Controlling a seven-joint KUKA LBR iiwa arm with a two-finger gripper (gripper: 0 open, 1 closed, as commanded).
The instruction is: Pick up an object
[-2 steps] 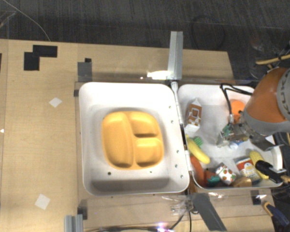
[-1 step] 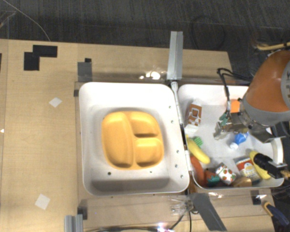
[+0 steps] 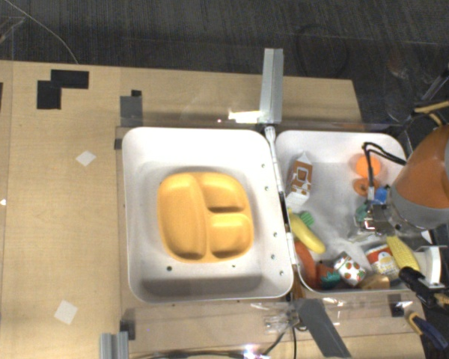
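1. Your claw (image 3: 370,219) hangs low inside the right shallow white plastic bin (image 3: 329,144), near its right side, under the grey arm with the orange band (image 3: 430,178). You cannot tell from this angle how the claw stands.
2. No object shows in its grip. The nearest things lie just beside it: a ridged yellow plastic corn cob (image 3: 402,253) below and to its right, and a smooth round orange fruit (image 3: 365,165) above it, partly behind a black cable.
3. Further to the claw's left, against the bin's left wall, you see a small white and brown carton (image 3: 300,178), a glossy yellow banana with a green tip (image 3: 307,232), and a red-orange carrot-like piece (image 3: 307,259) below it.
4. Along the bin's near wall lies a small printed red and white can (image 3: 349,269) on its side.
5. The left white bin (image 3: 202,144) holds a smooth yellow plastic tray with three compartments (image 3: 204,215), well apart from the claw.
6. Both bins sit on the pale wooden tabletop (image 3: 52,223).
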